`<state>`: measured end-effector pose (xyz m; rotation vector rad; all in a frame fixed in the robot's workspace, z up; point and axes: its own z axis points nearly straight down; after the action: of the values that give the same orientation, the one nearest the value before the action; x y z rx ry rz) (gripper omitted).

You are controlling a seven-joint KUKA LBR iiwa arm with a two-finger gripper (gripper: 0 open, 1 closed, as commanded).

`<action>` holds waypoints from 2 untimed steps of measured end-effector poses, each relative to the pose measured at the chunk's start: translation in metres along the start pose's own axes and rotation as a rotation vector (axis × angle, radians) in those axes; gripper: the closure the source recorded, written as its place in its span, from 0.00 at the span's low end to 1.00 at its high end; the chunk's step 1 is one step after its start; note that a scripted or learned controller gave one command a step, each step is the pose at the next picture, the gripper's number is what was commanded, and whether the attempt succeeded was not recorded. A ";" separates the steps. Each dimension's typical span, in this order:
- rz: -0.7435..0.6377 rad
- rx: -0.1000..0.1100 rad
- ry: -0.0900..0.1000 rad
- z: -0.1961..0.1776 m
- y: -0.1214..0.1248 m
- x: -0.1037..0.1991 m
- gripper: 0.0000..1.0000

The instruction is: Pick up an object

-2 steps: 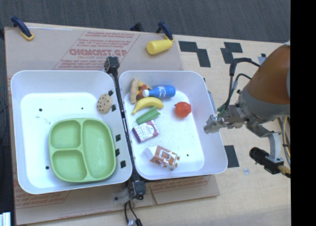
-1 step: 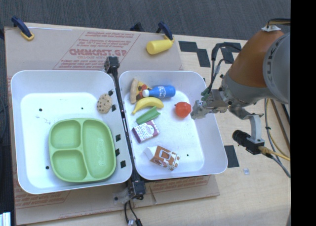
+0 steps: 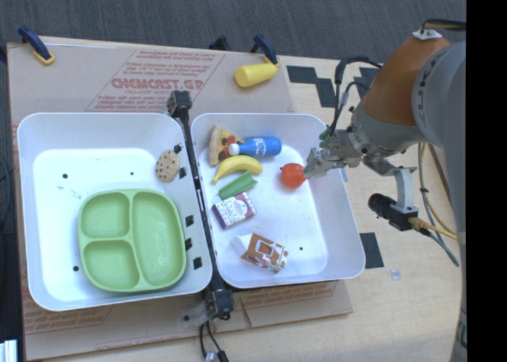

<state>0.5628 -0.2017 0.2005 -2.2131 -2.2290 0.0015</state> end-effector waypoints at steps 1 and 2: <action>0.000 0.003 0.001 0.109 0.013 0.051 1.00; 0.003 -0.002 0.000 0.050 0.039 0.008 1.00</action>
<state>0.6013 -0.1938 0.1509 -2.2173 -2.2267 -0.0003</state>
